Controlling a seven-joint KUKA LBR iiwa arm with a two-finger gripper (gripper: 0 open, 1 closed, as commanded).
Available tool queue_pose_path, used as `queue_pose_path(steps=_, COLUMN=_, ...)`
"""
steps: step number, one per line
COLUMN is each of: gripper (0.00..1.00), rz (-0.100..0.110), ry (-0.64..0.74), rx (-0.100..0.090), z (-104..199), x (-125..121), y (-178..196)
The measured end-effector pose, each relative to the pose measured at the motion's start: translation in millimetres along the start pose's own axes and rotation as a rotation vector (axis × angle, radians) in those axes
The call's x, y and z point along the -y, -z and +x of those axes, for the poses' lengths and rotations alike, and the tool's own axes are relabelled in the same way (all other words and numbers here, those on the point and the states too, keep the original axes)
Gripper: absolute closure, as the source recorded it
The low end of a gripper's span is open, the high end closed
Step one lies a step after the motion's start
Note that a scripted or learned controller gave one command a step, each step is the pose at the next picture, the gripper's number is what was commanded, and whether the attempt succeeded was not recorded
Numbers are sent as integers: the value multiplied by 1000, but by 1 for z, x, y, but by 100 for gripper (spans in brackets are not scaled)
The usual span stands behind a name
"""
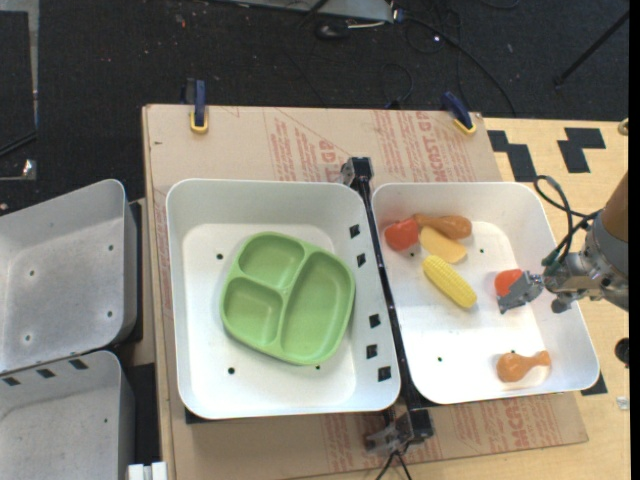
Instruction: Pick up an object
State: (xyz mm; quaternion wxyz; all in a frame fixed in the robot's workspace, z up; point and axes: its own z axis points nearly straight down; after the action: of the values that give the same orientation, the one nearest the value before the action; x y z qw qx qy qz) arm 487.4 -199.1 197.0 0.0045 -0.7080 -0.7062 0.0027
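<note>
The hand [522,293], at three o'clock in the right bin [575,363], grips a small red toy [509,281] between its fingers, corn [449,281] at its nine o'clock.

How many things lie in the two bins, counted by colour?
Green: 1, the plate in the left bin
Red: 2, a tomato and a red piece by the gripper
Yellow: 2, a corn cob and a pale yellow piece
Orange: 2, an orange piece at the back and a drumstick in front
Total: 7
</note>
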Motion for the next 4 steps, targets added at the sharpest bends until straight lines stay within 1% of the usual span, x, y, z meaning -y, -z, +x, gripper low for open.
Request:
queue_pose_path(steps=1, gripper=0, rz=-9, ry=3, rx=3, z=0, x=-2, y=4)
queue_pose_path(steps=2, gripper=0, rz=-4, ry=2, rx=0, z=11, x=-4, y=-50)
queue_pose_path(steps=3, gripper=0, rz=-4, ry=1, rx=0, z=12, x=-3, y=-105)
queue_pose_path(steps=4, gripper=100, rz=-8, ry=0, rx=2, z=12, x=-5, y=-92)
